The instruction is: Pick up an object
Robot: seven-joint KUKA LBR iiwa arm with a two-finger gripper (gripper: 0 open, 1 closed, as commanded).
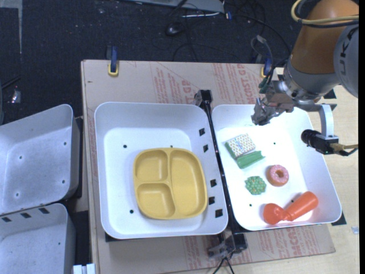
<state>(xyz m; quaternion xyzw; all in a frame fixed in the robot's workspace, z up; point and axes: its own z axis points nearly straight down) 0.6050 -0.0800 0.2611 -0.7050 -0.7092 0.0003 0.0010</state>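
Camera view, looking down: gripper [260,117] over far edge of right bin [326,182], nothing between its tips, gap too blurred to tell. Just below, checkered block [241,144] touching green strip [249,159]. Nearer: green studded ball [255,185], pink donut [278,175], orange bottle [289,208]. Left bin [114,170] with yellow divided plate [170,183].

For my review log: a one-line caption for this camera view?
Gripper hovers over the right bin holding toy foods; yellow divided plate sits in the left bin.
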